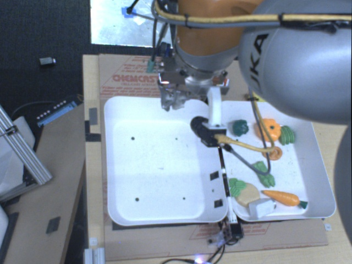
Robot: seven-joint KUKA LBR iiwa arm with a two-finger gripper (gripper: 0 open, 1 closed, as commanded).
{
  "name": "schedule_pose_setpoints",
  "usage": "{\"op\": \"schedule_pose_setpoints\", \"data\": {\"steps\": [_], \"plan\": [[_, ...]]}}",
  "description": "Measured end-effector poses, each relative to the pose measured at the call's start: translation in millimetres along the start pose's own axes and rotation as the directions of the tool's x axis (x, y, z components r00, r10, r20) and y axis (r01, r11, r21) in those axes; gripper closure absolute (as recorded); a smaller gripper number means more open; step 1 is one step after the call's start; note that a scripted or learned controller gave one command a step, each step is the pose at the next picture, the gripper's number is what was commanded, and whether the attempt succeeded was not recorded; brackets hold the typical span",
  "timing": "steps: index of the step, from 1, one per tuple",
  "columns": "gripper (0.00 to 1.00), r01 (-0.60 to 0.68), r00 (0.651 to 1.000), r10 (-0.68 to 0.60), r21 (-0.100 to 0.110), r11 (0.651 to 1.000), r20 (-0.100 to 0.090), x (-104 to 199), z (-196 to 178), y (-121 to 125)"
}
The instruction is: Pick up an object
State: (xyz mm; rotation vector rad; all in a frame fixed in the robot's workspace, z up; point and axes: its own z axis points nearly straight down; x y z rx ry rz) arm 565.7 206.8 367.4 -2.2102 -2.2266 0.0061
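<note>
Two bins sit side by side on the bench: the left bin [137, 202] and the right bin [313, 169], their rims meeting along the middle. In the right bin, at the far end, a broccoli piece [239, 127] lies just left of a pumpkin [269, 129], with a leafy piece [287, 135] right of that. Nearer, a small ring [274, 153] lies below the pumpkin. At the near end, a lettuce leaf [237, 187] touches a potato [246, 193], a block [261, 208] sits just in front, and a carrot [283, 198] lies to their right. The arm [286, 54] reaches in over the far edge, its gripper [175, 100] above the left bin's far rim.
</note>
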Motion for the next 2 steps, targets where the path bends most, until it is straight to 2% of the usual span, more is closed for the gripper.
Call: {"op": "schedule_pose_setpoints", "data": {"steps": [1, 2], "plan": [[1.0, 0.001, 1.0, -0.001, -0.001, 1.0, 0.0, 30, 34, -53], [1.0, -0.007, 1.0, 0.007, -0.011, 1.0, -0.001, 27, 13, 5]]}}
